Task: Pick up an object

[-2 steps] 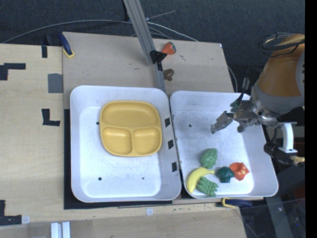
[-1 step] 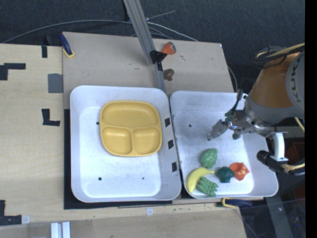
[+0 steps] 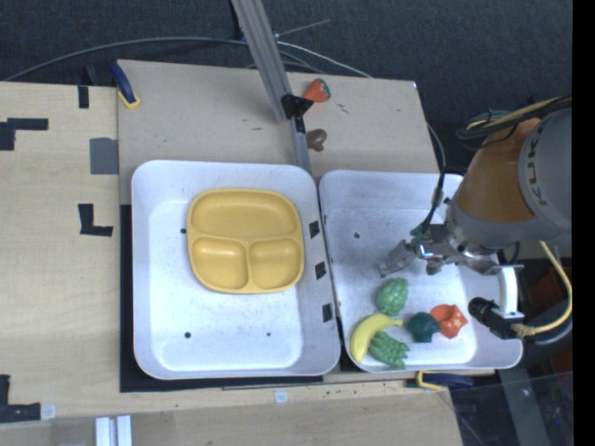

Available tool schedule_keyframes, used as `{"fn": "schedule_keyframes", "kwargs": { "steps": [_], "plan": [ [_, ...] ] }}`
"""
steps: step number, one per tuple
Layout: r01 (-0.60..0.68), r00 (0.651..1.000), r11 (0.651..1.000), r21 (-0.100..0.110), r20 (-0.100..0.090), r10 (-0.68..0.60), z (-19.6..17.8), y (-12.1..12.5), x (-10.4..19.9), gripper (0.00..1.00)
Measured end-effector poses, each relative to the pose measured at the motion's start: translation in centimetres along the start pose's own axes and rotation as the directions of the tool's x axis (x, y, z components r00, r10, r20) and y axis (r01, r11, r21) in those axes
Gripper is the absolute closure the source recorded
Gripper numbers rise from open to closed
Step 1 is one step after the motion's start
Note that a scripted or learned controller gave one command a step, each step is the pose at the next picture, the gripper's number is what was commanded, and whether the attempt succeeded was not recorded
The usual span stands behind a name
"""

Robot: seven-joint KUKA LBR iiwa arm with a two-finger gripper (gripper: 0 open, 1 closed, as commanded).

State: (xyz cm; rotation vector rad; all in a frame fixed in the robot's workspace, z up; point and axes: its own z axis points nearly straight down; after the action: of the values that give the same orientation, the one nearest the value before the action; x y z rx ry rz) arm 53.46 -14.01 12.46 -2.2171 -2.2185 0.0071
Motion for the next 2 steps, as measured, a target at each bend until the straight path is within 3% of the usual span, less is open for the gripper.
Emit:
{"fn": "schedule_keyframes", "kwargs": {
  "steps": [1, 2],
  "plan": [
    [0.002, 1.0, 1.0, -0.003, -0.001, -0.002, -1.2, 0.1, 0.1, 1.0],
    [0.001, 1.0, 1.0, -0.011, 0.002, -0.001, -7.5, 0.4, -0.1, 1.0]
  ]
}}
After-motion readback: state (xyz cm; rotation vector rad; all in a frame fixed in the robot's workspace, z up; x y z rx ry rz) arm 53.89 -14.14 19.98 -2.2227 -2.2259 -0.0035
